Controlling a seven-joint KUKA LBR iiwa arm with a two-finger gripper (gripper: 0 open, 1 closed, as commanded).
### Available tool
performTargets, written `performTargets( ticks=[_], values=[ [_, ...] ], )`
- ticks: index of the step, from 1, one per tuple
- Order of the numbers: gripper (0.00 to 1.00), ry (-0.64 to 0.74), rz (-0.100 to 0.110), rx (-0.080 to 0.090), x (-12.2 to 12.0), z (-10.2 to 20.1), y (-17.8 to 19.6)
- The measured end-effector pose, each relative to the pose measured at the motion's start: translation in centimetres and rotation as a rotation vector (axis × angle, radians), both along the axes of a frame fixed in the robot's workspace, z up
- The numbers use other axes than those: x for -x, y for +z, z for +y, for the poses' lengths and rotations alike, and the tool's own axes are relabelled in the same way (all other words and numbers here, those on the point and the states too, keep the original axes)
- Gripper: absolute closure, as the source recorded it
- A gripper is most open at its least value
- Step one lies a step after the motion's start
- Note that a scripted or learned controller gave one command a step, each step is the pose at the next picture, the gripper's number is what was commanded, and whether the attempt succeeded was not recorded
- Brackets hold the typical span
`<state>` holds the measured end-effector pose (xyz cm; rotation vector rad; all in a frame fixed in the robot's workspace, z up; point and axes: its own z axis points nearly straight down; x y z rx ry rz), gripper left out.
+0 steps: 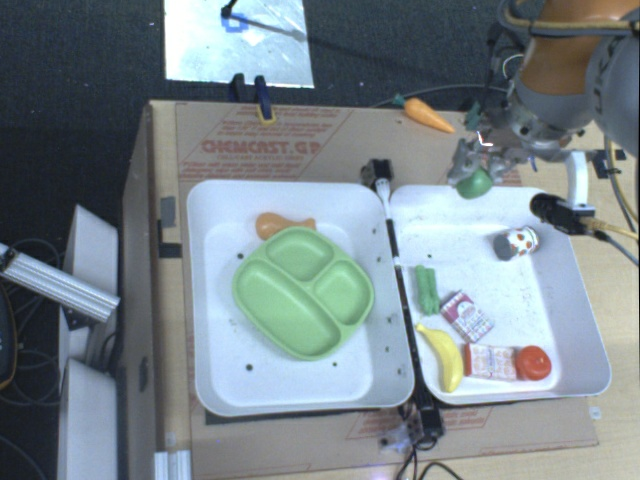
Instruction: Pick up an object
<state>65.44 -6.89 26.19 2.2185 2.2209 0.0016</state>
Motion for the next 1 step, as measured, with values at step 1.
performTargets(
  ticks=[1],
  values=[
    [1.0, 0.004, 0.0, -0.001, 2.95, 3.34, 0.29]
  ],
)
